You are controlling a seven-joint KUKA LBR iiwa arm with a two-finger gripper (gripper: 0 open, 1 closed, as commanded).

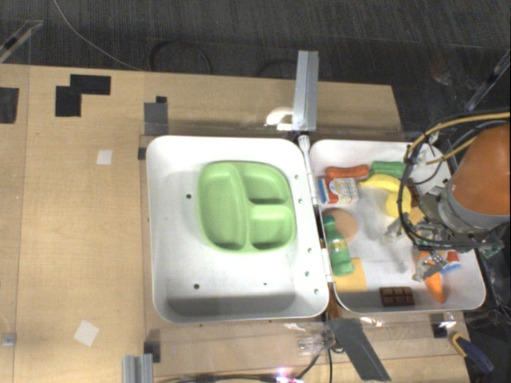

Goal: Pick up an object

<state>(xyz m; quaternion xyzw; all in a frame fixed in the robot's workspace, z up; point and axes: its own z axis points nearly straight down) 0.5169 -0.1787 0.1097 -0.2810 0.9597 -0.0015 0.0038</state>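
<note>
This is a robotics lab or test cell. A plywood bench [80,238] stands on dark grey office-type carpet [239,14], with black marker shapes [80,92] stuck near its far left corner. Two white bins [172,294] sit side by side in a fixture of aluminium extrusion posts [306,90]. Loose cables [431,146] loop over the grey and orange arm [483,186] at the bench's right edge.

Grey arm [471,206], orange band, black and yellow cables
</note>
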